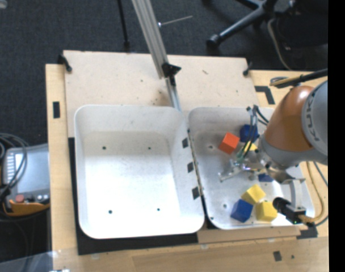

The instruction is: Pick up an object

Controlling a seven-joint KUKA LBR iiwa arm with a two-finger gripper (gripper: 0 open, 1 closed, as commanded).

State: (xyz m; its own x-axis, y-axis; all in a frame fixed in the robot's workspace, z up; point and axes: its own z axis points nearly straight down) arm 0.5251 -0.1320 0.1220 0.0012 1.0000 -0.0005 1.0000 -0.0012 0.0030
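gripper (244,164) low in right bin (206,152) (grip state unclear), orange cube (230,143) just beside

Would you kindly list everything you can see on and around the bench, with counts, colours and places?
orange block: 1, orange, right bin, upper middle
blue blocks: 2 clear to see, blue, one by the arm at the right bin's top, one at its front
yellow blocks: 2, yellow, front of the right bin, side by side
left bin: 1, white, left half of the bench
right bin: 1, white, right half of the bench
aluminium post: 1, silver, rising behind the bins
office chair base: 1, dark, floor at top right
control pendant: 1, grey and orange, floor at left
arm: 1, grey with orange band, over the right bin
gripper: 1, metallic, low in the right bin among the blocks
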